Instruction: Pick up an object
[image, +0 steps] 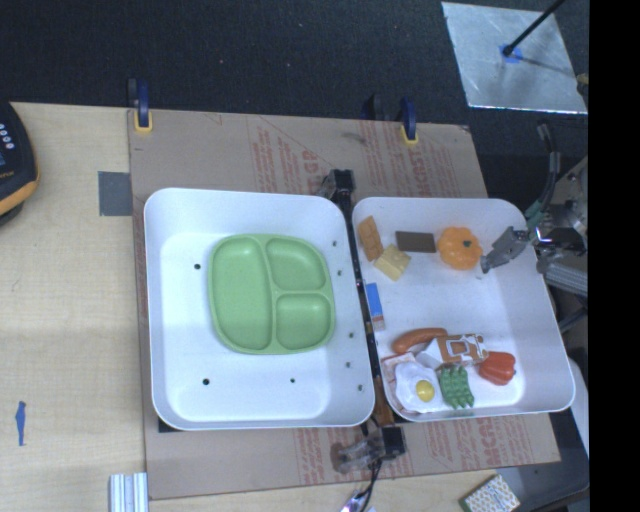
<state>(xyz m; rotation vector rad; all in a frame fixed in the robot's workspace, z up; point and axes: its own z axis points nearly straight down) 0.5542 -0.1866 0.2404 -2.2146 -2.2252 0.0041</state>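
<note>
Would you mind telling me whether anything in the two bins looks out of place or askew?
One thing: a small blue rectangular block lies against the right white bin's left wall, apart from the toy food. The green divided plate sits flat in the left white bin.

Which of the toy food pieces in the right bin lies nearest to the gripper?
The round orange pumpkin-like piece, just left of the gripper; the dark brown rectangular block lies farther left.
</note>
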